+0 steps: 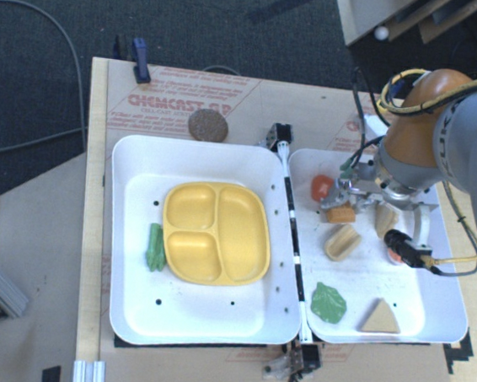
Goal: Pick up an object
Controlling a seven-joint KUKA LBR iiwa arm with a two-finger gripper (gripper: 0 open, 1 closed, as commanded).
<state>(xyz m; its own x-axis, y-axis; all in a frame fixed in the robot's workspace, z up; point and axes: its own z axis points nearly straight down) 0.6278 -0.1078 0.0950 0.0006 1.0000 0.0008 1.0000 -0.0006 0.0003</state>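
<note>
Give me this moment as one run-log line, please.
gripper: low in right white bin, over orange-brown block | grasp: unclear | yellow divided plate: left white bin

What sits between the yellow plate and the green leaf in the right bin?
In the camera view, the two bins' adjoining white rims and bare bin floor lie between the yellow plate and the green leaf; no object.

Two bins are seen, one yellow plate, two green pieces, two tan blocks.
</note>
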